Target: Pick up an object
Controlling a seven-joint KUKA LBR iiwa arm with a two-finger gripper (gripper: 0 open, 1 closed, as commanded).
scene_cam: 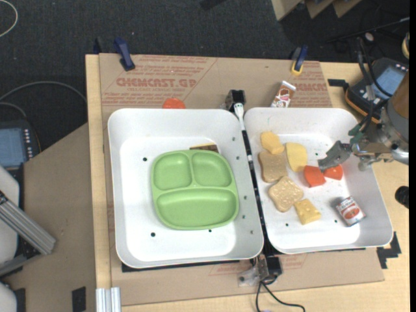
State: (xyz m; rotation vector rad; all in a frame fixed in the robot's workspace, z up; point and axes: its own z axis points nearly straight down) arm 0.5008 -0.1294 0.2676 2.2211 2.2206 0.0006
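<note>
The gripper (pixel 335 158) hovers low in the right bin (pixel 364 239), just above the red tomato pieces (pixel 320 175). The tomato lies beside the yellow cheese (pixel 297 155), under the fingertips.

Green three-compartment plastic plate (pixel 194 190) in left white bin (pixel 123 194), toy foods in right white bin (pixel 374 229), grey gripper (pixel 339 153) above red piece (pixel 314 176), small can (pixel 348 210) nearby.

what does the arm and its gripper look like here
The grey metal two-finger gripper has dark, angular finger links. Behind it sits a bulky grey wrist body with black cables looping above it and a blue patch on top.
</note>
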